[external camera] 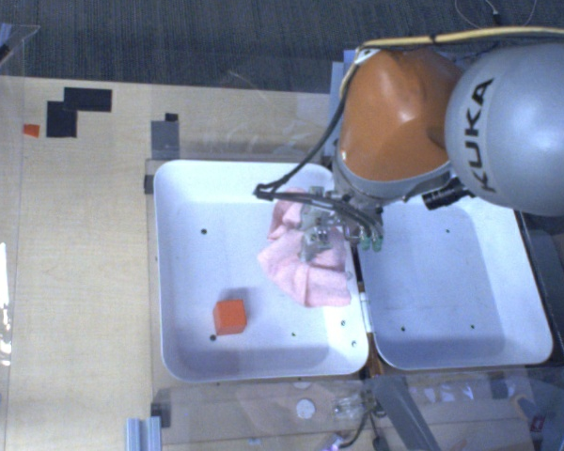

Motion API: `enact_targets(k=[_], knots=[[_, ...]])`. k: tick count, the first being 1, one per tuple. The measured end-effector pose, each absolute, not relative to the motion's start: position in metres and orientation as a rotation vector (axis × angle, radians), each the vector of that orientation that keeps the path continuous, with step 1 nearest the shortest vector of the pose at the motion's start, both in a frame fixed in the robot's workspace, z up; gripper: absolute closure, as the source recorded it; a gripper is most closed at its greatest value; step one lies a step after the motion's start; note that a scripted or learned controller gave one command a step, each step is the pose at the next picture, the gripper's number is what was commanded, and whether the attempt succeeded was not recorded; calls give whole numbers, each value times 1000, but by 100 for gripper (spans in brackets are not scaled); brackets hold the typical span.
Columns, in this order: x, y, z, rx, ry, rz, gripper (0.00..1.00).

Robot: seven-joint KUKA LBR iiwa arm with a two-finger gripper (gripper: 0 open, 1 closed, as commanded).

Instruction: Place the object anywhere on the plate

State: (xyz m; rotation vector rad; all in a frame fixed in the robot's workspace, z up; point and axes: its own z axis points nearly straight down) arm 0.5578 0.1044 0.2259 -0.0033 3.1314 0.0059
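You are at the pick-up step, by the look of it. The hand [321, 235] sits low over the pink cloth [305, 263], which lies bunched against the right wall of the left bin [183, 252], about midway along that wall. The cloth reaches up around the metal parts of the hand, but whether a fold is actually caught between them, or how far apart they stand, you cannot tell from here (the orange wrist band and the cables crowd that spot).

An orange block [230, 317] rests apart from the cloth, toward the near left corner of the same bin, untouched. The right bin [470, 280] stands just beside it on the desk [75, 280].

No plate can be picked out for certain, so your next move calls first for a check that something really rises with the hand, then for finding the plate before carrying anything across.
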Motion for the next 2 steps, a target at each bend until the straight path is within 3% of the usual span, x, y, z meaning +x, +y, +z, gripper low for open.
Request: enact_targets(k=[1, 2], knots=[[541, 153, 225, -11, 3133, 6, 100], [541, 153, 225, -10, 3133, 7, 0]])
